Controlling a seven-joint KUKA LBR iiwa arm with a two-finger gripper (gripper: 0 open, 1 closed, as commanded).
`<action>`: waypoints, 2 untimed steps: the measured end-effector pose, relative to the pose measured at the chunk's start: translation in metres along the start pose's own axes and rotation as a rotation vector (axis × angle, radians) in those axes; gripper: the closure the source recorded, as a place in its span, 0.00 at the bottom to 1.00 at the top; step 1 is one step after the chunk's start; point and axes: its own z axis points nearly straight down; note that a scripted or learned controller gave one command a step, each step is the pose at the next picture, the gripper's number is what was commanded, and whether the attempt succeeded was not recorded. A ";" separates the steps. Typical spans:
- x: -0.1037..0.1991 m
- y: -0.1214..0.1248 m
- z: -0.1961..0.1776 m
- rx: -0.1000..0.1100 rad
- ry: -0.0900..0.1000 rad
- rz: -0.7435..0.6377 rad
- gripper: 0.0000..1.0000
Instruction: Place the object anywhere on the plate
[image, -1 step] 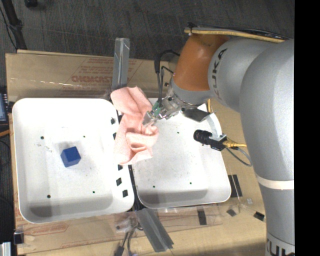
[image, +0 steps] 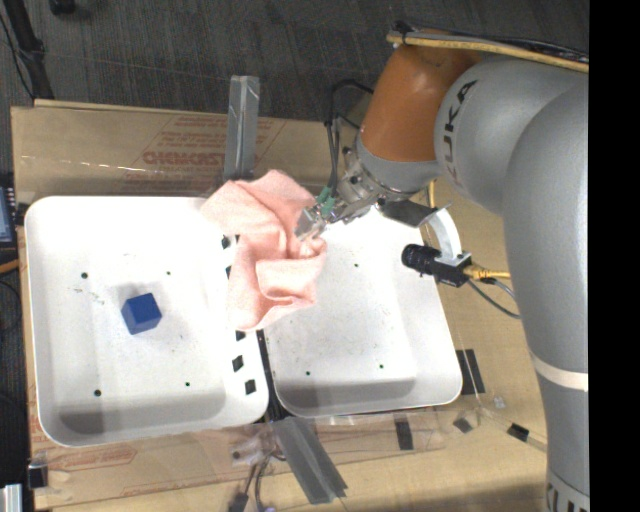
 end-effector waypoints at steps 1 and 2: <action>0.047 0.027 0.009 0.002 0.001 -0.407 1.00; 0.102 0.055 0.006 -0.002 -0.002 -0.811 1.00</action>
